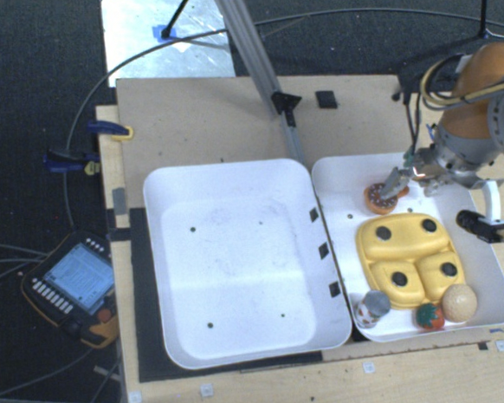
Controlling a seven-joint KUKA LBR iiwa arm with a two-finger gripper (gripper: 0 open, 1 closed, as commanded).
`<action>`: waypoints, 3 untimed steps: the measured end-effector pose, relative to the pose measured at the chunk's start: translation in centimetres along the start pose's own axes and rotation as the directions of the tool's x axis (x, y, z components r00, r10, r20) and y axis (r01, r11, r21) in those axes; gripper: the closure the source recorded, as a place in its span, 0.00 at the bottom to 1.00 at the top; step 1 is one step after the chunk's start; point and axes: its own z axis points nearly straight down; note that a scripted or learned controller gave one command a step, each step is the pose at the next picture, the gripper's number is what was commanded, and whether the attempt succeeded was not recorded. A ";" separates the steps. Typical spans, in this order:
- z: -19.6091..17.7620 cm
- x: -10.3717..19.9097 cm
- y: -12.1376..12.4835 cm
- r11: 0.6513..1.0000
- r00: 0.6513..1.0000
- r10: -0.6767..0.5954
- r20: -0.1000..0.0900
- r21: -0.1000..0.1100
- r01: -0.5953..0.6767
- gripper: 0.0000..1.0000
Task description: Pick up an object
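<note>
My gripper [400, 180] hangs over the back of the right bin [502, 294], reaching in from the right. Its tip is right beside a small brown, sprinkled donut [377, 199], at that donut's right edge; contact is unclear. In front of the donut lies a large yellow moulded piece [408, 258] with several dark holes. Along the front wall sit a small grey and white object [372, 307], a red and green ball [430, 316] and a beige ball [459, 302].
The left bin [164, 247] is a shallow white tray next to the right one, joined by black clips [324, 250]. A grey pole [253, 53] slants over the bench at the back. A teach pendant [72, 284] lies off the bench at the left.
</note>
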 end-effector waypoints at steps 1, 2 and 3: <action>-0.7 0.0 -0.1 1.000 1.000 -0.001 -0.001 0.003 0.001 1.00; -5.1 0.1 -0.1 1.000 1.000 0.001 -0.002 0.007 -0.001 1.00; -9.7 0.2 -0.5 1.000 1.000 0.001 -0.002 0.008 -0.001 1.00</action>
